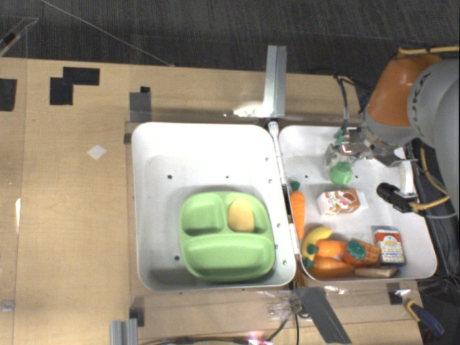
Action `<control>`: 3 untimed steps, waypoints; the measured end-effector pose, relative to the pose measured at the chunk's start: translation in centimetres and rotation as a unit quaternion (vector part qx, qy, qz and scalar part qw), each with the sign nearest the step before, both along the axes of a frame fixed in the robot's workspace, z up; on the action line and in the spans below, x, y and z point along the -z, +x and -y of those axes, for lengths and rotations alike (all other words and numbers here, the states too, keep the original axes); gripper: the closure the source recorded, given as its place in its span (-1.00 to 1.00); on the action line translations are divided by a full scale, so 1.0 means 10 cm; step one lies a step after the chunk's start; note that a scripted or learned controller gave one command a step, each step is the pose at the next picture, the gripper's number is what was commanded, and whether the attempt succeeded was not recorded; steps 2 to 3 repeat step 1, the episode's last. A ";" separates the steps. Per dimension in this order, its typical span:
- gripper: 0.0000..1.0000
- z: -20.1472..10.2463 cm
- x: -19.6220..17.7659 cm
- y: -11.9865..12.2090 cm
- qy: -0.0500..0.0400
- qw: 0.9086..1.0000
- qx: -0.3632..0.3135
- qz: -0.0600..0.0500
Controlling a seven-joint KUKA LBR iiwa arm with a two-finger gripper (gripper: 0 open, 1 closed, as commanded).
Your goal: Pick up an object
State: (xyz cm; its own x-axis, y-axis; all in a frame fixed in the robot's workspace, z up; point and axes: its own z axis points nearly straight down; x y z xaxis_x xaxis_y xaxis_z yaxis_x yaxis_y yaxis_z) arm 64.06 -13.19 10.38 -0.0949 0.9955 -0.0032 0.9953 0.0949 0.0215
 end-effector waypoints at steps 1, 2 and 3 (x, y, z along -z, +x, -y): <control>1.00 -0.54 -0.83 -0.16 0.001 0.999 0.035 -0.007; 1.00 -0.54 -0.83 -0.16 0.001 0.999 0.035 -0.007; 1.00 -0.54 -0.83 -0.16 0.001 0.999 0.035 -0.007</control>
